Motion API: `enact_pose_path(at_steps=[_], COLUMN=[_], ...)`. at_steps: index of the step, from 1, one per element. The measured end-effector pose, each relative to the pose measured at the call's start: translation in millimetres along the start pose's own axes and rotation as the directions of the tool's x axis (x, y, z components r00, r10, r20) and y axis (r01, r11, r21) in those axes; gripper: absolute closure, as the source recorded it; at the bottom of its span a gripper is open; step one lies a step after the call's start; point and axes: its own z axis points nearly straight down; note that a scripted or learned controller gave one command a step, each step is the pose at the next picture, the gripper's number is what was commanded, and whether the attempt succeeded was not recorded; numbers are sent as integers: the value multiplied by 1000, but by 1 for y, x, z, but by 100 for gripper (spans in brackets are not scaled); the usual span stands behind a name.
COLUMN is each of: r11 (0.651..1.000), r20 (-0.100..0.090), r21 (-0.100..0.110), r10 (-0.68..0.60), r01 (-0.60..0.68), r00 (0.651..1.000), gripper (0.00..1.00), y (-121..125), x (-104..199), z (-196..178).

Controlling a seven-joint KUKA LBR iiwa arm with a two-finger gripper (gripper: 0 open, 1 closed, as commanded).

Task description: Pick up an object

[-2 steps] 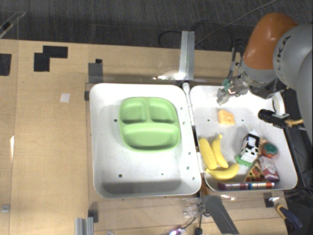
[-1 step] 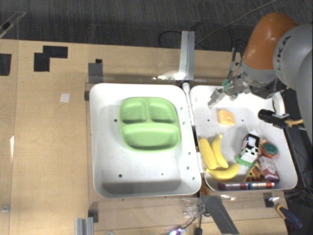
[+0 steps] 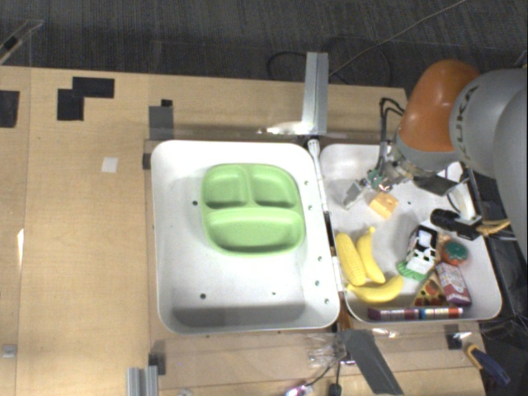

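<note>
My gripper (image 3: 371,188) hangs low over the back part of the right bin (image 3: 338,159), with the grey arm and its orange band (image 3: 433,106) reaching in from the right. Its fingers stand open and nothing shows between them. A small yellow block (image 3: 382,205) lies on the bin floor just in front of the gripper, close to the right fingertip. Further forward lie a yellow banana (image 3: 375,275) and a corn cob (image 3: 350,258) side by side.
The left bin (image 3: 177,246) holds a green divided plate (image 3: 252,207). In the right bin's front right corner sit a black-and-white carton (image 3: 423,248), a green piece (image 3: 410,269), red packets (image 3: 452,280) and a dark strip (image 3: 417,312). A metal post (image 3: 317,93) stands behind the bins.
</note>
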Motion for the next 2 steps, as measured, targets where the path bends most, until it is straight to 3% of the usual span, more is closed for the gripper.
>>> enact_pose_path(at_steps=[1, 2], r11=[999, 999], r20=[0, -7], r21=[1, 23], r10=[54, -49], r01=[-54, 50], r00=[999, 999], gripper=[0, 0], y=[-26, 18], x=[-32, -25], z=[0, 1])
